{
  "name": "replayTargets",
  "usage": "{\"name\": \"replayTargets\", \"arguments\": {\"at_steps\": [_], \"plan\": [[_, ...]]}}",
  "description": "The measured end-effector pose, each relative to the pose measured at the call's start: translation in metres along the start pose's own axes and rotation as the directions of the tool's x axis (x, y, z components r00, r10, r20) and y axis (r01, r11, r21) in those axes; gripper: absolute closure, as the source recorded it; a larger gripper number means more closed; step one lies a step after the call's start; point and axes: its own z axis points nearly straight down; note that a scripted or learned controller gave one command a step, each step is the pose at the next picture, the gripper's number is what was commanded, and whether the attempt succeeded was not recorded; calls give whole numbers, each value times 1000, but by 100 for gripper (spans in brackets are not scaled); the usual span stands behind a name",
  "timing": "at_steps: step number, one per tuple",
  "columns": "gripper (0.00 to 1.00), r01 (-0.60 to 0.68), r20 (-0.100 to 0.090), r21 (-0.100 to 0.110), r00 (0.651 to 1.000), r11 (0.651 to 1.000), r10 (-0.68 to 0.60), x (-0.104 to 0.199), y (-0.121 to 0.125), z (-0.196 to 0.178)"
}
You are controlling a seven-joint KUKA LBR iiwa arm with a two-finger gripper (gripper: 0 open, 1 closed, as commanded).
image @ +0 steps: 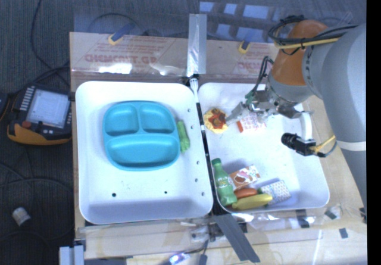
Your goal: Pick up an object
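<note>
two white bins (pixel 89 156) on a bench, arm over the right one.
gripper (pixel 257 108) hangs above a small packet (pixel 252 122) (likely its target); can't tell if it's open.

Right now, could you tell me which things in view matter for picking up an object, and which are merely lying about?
Belonging to the job:
gripper
small packet beneath it
yellow-red toy
green bottle
banana

Lying about:
blue divided plate in the left bin
handheld pendant on the floor
</note>
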Motion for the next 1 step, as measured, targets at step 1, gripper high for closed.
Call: {"name": "replayTargets", "arguments": {"at_steps": [1], "plan": [[0,185,15,-19,983,983,-184,6,2,7]]}}
